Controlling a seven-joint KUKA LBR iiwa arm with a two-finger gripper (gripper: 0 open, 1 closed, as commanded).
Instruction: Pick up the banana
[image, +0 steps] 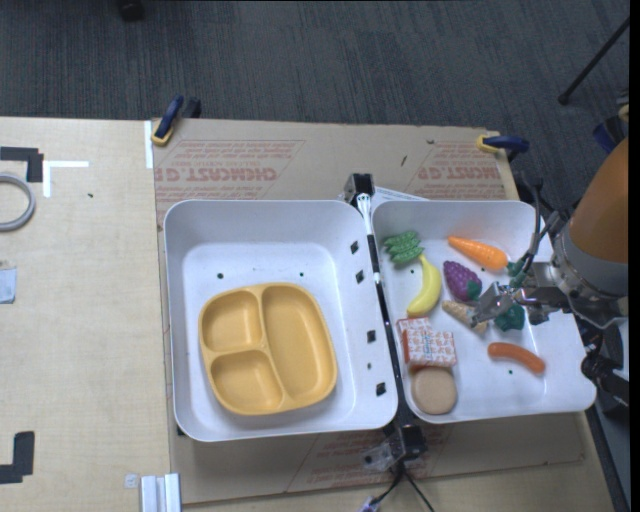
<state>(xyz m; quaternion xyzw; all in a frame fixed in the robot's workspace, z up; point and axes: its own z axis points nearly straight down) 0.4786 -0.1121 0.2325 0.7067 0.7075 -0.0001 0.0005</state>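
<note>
The yellow banana (427, 285) lies in the right bin (560, 395), near its left wall, curving from top right down to bottom left. My gripper (490, 306) hovers over the middle of that bin, to the right of the banana and well apart from it. It is open, with nothing between its fingers. The arm's orange band (608, 215) shows at the right edge.
Around the banana lie a green leafy vegetable (403, 246), purple grapes (461, 278), a carrot (478, 252), a cone-shaped piece (457, 312), a patterned box (428, 344), a round cookie (435, 391), a sausage (516, 357) and a green piece (513, 319) under the gripper. The left bin (190, 330) holds a yellow divided plate (266, 347).
</note>
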